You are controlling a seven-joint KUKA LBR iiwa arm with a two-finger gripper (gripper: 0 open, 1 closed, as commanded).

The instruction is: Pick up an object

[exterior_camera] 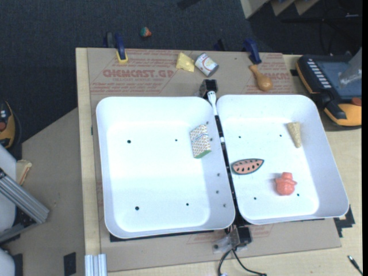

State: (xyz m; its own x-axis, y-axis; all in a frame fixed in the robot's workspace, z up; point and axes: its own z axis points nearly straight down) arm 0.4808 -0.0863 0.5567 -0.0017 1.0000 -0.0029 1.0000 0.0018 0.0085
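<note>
The left white bin (115, 171) holds a small patterned green and white packet (200, 140) close to its right wall. Inside the right white bin (328, 171) lie a watermelon slice (247, 166) near the left wall, a red strawberry-like toy (285, 184) toward the front, and a pale cone (295, 133) at the back right.
On the board behind the bins lie a yellow wedge (185, 62), a small white box (206, 64) and a brown pear-shaped toy (261, 79). Blue clamps (119, 45) hold the board. A black and yellow device (330, 88) sits at the right edge.
</note>
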